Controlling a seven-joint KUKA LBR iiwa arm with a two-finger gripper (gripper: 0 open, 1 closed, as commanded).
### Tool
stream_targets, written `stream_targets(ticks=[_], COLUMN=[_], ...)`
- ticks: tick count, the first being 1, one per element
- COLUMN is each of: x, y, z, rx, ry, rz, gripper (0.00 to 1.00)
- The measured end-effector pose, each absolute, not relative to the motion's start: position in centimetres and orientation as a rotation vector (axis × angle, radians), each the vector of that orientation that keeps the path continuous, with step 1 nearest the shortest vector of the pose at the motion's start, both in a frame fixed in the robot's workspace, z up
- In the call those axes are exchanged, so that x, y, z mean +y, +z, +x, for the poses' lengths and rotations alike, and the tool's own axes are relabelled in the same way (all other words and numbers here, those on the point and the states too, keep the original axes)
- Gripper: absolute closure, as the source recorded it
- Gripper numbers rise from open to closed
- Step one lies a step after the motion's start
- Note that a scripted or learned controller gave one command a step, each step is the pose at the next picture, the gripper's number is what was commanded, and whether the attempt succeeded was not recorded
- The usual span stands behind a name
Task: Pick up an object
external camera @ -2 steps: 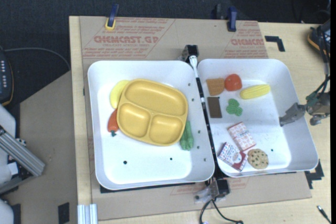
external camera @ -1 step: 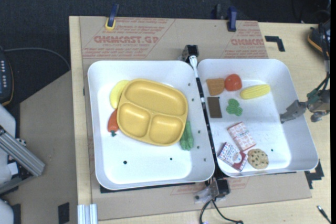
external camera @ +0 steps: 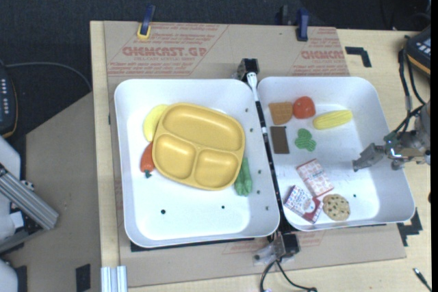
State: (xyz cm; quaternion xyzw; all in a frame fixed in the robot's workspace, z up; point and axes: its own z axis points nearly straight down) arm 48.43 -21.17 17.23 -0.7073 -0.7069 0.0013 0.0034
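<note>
- Camera view, right bin (external camera: 369,96): shallow white tray with rounded corners, holding the loose items that could be picked.
- Red tomato-like ball (external camera: 303,107), smooth, beside a flat orange-brown square (external camera: 280,112) near the far wall.
- Yellow corn cob (external camera: 332,120), elongated and ridged, just right of the tomato.
- Dark brown rectangular bar (external camera: 278,139), flat, near the bin's left wall; a green knobbly piece (external camera: 305,141) lies beside it.
- Two small printed cartons (external camera: 315,178) and (external camera: 300,202), red and white, lying flat; a round speckled cookie (external camera: 336,206) next to them.
- Gripper (external camera: 366,157): dark metal, low over the right bin's right side, apart from every item; whether it is open cannot be told.
- Left bin (external camera: 130,147): a yellow plastic compartment plate (external camera: 198,146), with a yellow piece (external camera: 153,121), an orange-red piece (external camera: 147,159) and a green leafy piece (external camera: 243,178) at its edges.
- Surface (external camera: 205,44): brown printed cardboard sheet, clamped at the far edge.
</note>
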Motion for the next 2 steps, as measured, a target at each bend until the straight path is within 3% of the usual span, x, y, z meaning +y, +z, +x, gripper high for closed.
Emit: stream_targets(ticks=[2], x=[-20.1], y=[8.2], z=[47.7], rx=[-2.217], ry=[0.002], rz=[-2.218], gripper=[0.0])
